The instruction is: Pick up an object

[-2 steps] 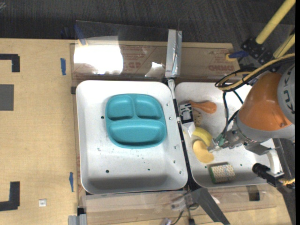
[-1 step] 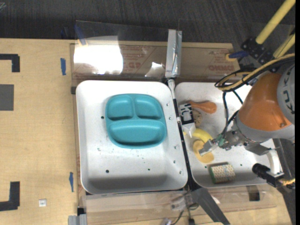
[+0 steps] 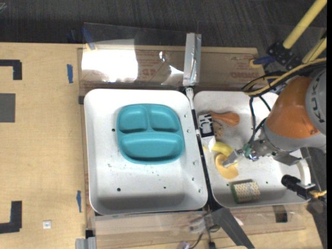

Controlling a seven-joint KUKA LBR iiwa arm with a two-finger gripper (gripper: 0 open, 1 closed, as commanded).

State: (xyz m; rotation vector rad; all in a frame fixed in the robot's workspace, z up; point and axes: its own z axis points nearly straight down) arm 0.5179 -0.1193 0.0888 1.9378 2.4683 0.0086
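Yellow is the colour at the business end: the jaws (image 3: pixel 232 158) sit low in the right bin (image 3: pixel 275 193), right over a yellow banana-like piece (image 3: pixel 224 158), though whether they are open or clamped on it, I cannot tell. Just beyond the jaws lies an orange drumstick shape (image 3: pixel 226 119) beside a black-and-white card (image 3: pixel 206 124). Nearer than the jaws rests a small scrubby block (image 3: pixel 245 190). Across the divider, well away, a teal divided plate (image 3: pixel 150 133) sits in the left bin (image 3: pixel 104 180).

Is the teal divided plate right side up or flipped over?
Right side up: the teal plate shows its three hollow sections facing up.
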